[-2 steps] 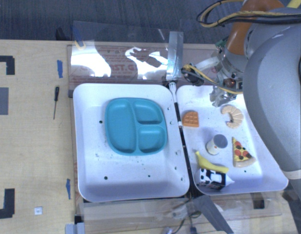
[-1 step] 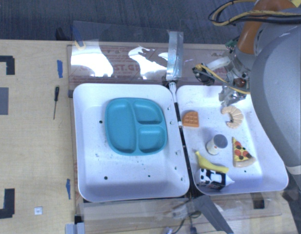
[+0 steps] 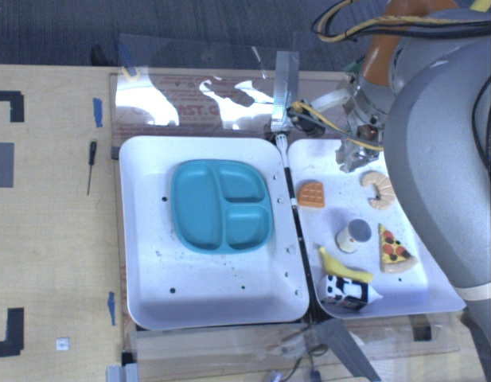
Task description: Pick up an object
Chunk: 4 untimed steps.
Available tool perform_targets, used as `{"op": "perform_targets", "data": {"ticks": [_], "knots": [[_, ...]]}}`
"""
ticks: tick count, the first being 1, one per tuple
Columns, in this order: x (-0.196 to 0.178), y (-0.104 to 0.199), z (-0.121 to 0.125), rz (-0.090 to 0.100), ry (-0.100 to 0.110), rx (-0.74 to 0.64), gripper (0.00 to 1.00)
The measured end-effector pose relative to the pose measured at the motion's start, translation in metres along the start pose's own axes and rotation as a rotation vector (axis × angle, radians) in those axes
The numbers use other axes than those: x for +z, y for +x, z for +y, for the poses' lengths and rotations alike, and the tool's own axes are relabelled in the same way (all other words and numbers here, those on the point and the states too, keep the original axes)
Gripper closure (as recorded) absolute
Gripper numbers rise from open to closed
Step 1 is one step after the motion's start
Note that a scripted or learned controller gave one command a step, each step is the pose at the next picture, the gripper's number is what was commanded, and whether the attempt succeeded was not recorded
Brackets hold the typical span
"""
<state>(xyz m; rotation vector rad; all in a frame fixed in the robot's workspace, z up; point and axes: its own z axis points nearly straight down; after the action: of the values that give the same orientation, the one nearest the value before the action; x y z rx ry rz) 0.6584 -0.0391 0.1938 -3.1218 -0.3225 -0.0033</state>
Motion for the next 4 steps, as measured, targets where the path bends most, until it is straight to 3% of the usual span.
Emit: {"op": "perform_targets", "data": {"ticks": [1,2,3,4], "knots": [[0.009,-0.016,0.014,-0.007,0.0,-0.256,1.0],[0.009,-0.012,0.045,-0.003,-0.003,-0.013,1.0],[0.009,0.003,-0.003,-0.001,0.0,0.0,1.0],[0.002,-0.012,0.029,-0.003,-0.002,0.007,1.0]]}}
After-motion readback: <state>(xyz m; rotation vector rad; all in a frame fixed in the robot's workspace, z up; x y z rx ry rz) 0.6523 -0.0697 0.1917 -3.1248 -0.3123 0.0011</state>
